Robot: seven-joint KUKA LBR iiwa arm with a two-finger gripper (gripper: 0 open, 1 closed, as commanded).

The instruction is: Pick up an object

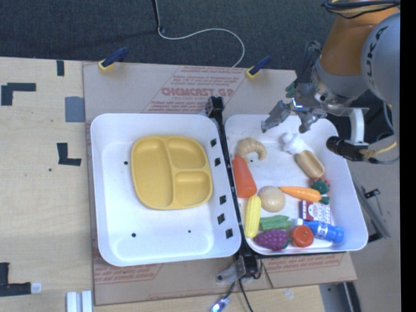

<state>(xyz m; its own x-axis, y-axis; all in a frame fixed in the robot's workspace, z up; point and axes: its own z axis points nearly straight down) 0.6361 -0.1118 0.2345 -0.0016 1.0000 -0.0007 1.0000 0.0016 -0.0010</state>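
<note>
My gripper (285, 126) hangs over the far part of the right bin (354, 194), its two fingers spread open with nothing between them. Just below it lie a tan croissant (251, 148) and a drumstick (308, 162) whose white end points toward the gripper. Further toward the front are a red-orange sausage (244, 177), a potato (272, 199), a carrot (300, 192), a corn cob (252, 216), a green pod (274, 223), purple grapes (271, 240), a tomato (301, 236), a blue bottle (326, 232) and a small red carton (311, 210).
The left bin (110, 194) holds a yellow divided plate (172, 172). A black ridge (224, 174) separates the bins. Blue and yellow clamps (113, 58) (259, 65) hold the cardboard at the back. A cable (201, 34) loops behind.
</note>
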